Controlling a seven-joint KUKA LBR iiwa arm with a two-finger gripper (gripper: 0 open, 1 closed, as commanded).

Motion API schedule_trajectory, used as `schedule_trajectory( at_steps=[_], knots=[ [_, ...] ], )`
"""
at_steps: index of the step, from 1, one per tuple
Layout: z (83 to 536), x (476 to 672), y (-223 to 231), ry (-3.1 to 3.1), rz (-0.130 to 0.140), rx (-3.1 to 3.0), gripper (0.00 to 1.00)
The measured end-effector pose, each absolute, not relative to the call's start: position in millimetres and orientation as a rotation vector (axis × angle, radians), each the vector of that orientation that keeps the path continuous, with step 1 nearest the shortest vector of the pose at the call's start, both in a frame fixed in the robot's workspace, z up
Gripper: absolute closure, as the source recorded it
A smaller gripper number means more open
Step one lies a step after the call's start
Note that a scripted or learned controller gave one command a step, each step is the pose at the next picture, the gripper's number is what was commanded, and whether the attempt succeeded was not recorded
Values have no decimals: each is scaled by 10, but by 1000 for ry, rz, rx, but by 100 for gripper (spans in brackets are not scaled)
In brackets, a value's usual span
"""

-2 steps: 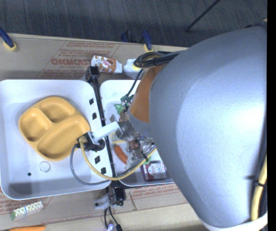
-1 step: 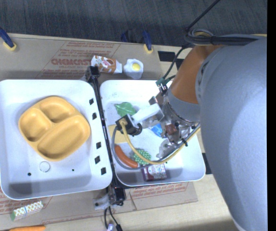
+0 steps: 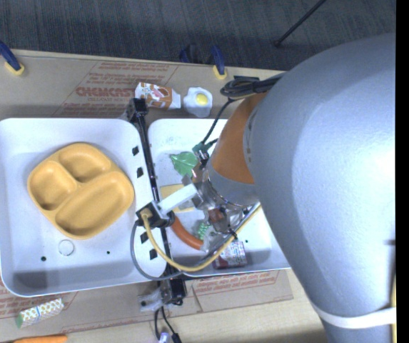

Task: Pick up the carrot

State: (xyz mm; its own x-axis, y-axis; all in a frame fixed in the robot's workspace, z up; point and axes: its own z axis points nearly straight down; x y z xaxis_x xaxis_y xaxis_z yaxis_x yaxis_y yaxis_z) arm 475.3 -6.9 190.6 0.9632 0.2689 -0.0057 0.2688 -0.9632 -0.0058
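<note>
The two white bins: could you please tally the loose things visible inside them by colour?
Yellow: 1, the divided plate in the left bin.
Orange: 1, the carrot in the right bin.
Green: 2, a leafy piece and a small piece.
Dark red: 1, a packet.
Total: 5; the arm may hide more.

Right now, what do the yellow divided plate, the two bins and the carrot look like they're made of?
The plate looks like matte moulded plastic: even mustard colour, soft rounded compartment edges. The bins look like smooth white plastic, with a slight sheen and rounded corners. The carrot, lying in the right bin below the gripper, has a uniform orange surface, so probably a plastic toy, though it is partly hidden and hard to judge.
</note>
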Motion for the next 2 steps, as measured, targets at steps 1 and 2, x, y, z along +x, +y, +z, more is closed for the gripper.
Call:
schedule_trajectory(
  at_steps=[1,2],
  knots=[
    [1908,4753,-70,-425,10,-3108,0],
    [1909,4754,115,-326,8,-3122,0]
  ],
)
